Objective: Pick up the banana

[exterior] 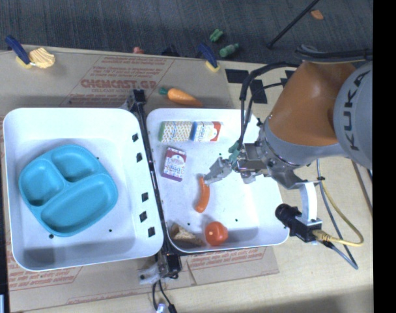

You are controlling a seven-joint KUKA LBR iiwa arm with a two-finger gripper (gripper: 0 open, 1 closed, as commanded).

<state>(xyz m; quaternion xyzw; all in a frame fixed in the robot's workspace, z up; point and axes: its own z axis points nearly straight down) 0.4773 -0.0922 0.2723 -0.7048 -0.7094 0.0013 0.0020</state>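
Banana, we judge, is the pale brownish piece (183, 235) against the right bin's (271, 238) near wall, lying crosswise, below-left of the jaws; whether those are apart we cannot tell.

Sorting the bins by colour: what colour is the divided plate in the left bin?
Light blue, seen clearly in the camera view: the divided plate.

The bench (107, 70) carries a brown cardboard sheet printed with red lettering. Blue clamps (17, 49) secure the cardboard at the bench's far edge. Beyond that edge lies dark grey carpeted floor (87, 12). A black tripod leg (302, 15) crosses the floor near the far right corner.
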